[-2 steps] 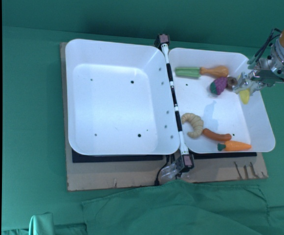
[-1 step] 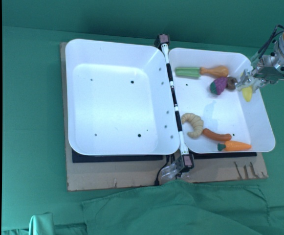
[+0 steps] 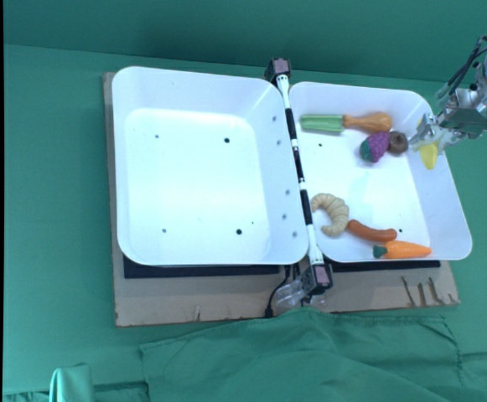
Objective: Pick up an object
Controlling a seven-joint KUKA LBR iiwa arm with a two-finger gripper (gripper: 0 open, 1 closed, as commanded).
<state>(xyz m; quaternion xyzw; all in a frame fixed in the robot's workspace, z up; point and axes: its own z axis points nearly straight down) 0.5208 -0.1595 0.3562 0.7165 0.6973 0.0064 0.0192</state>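
Camera view, green cloth [image 3: 59, 224] over bench, cardboard base [image 3: 201, 312] under bins

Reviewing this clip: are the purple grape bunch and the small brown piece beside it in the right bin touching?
Touching. The camera view shows the purple grape bunch pressed against the small brown piece at its right side, with no white bin floor visible between them.

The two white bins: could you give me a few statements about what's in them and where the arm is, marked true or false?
1. The toy foods lie in the right bin. True.
2. The orange carrot lies at the right bin's far edge. False: it lies at the near edge.
3. The gripper is over the left bin. False: it is at the right bin's right rim.
4. A yellow piece sits just below the gripper. True.
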